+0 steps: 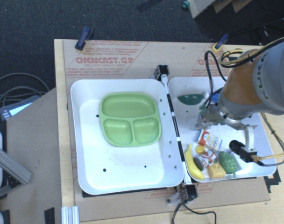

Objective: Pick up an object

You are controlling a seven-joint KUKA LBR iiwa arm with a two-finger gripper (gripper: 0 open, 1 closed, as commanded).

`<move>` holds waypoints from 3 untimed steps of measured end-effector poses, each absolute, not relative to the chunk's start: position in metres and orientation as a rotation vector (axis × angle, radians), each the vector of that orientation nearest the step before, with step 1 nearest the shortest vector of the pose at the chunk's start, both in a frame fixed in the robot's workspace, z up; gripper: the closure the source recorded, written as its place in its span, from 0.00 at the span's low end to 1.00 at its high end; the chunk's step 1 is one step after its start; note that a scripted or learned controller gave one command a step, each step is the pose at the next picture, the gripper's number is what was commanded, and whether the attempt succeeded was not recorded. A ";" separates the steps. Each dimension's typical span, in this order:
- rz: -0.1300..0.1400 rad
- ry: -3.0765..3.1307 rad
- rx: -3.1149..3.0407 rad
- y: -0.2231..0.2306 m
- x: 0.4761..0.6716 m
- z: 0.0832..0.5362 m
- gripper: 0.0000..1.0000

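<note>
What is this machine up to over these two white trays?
A grey robot arm with an orange band reaches over the right white bin, its gripper low near a small pile of toy food: a yellow banana, a green bumpy piece and a red-and-white packet. The left white bin holds a green divided plate.
</note>
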State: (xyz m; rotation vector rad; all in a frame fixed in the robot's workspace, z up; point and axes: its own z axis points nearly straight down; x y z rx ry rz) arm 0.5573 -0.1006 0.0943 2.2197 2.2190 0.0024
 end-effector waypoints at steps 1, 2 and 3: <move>0.002 2.219 2.220 -0.101 0.557 0.094 0.00; 0.001 2.222 2.219 -0.095 0.658 0.117 0.00; -0.019 2.229 2.235 -0.098 0.662 0.082 0.00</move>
